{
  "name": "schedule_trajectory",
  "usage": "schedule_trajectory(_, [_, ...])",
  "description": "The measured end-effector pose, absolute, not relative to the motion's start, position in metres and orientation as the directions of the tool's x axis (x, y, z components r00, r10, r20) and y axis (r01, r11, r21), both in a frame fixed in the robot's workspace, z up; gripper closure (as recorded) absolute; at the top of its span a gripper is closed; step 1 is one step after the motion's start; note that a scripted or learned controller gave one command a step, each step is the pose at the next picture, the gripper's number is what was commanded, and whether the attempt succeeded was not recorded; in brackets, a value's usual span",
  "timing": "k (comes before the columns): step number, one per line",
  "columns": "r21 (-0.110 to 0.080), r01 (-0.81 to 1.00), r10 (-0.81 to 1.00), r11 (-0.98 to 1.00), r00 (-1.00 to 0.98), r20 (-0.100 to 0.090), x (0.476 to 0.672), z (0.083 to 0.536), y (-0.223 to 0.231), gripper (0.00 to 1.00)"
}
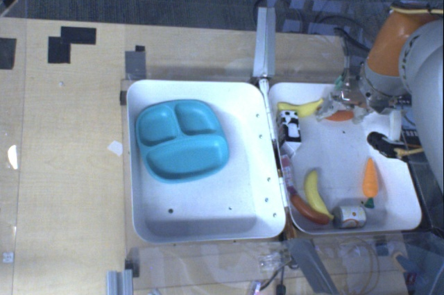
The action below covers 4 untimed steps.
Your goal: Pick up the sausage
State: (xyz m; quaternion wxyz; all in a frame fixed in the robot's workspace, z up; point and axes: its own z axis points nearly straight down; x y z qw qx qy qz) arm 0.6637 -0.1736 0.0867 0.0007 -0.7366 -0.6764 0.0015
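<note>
The task looks barely begun: the reddish-brown curved sausage (pixel 310 209) lies untouched at the right white bin's (pixel 326 148) near edge, touching 1 yellow banana (pixel 316 192), while the metal two-finger gripper (pixel 341 105) hovers far off, jaw state unclear.

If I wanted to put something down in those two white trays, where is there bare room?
Left bin: bare floor in front of and right of the blue plate. Right bin: a bare patch in the middle, between the banana and carrot. Its front edge is crowded: sausage, banana, a small can. The gripper crowds the back.
</note>
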Motion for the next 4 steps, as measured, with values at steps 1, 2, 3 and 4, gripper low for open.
schedule_trajectory(1, [0.008,0.997,0.997,-0.077,0.077,-0.002,0.667,0.099,-0.171,1.0])
schedule_trajectory(2, [0.006,0.999,0.999,0.047,-0.047,-0.002,0.626,0.116,-0.203,1.0])
schedule_trajectory(3, [0.008,0.989,0.989,0.15,-0.15,-0.002,0.587,0.217,-0.134,1.0])
schedule_trajectory(4, [0.009,0.932,0.932,0.363,-0.363,-0.006,0.628,0.334,-0.127,1.0])
